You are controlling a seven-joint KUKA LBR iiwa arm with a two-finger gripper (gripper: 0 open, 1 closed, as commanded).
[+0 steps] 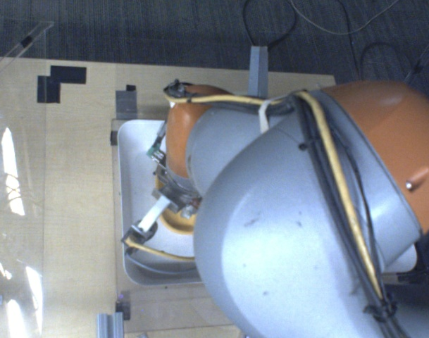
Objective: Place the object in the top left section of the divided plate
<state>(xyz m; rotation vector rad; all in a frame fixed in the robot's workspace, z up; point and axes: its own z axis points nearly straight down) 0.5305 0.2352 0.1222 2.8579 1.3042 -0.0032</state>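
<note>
Reaching in from the right, a large grey robot arm (291, 217) covered most of the view, its bulk close under the camera. An orange band (180, 129) marked the narrower part above the wrist, which pointed down into a shallow white plastic bin (133, 153) resting on a pale wooden bench (59, 203). The gripper (173, 199) sat low inside that bin, seen as a cluster of dark metal parts just below the band. The arm appeared to be bent steeply over so that the gripper could work straight down toward the bin floor. That posture would suit either picking something up or setting it down. Whether the gripper was released, clenched or grasping anything could not be told, because the wrist covered its working end.

Directly under the gripper, and meeting its outline, a yellow rounded piece (173, 222) showed against the white floor of the bin. It lay toward the near half of the bin, well clear of the left wall. It could have been the rim of the divided plate or the object itself; which one could not be told. Either way, the task's thing was most likely at or just beneath the gripper, not off to one side. The plate's sections could not be made out, so it was unclear which section the gripper stood over. Aiming for the top left one would call for care.
</note>
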